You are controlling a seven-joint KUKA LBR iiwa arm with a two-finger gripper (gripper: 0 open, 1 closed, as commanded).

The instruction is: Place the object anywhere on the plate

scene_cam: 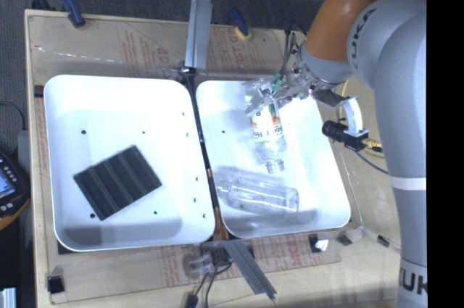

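Note:
A black ribbed rectangular plate [117, 181] lies flat in the left bin [65, 100], towards its near left. My gripper [267, 98] is over the far part of the right bin [330, 176]. It is shut on the base end of a clear plastic bottle with an orange label [267, 131]. The bottle hangs below the gripper with its cap [274, 167] pointing towards the near side. The plate is far to the left of the gripper, across the divider between the bins.
A second clear bottle [259, 195] lies on its side near the front wall of the right bin. A metal bar [197, 31] stands at the far end of the divider. Blue clamps [71, 7] hold the board's far edge.

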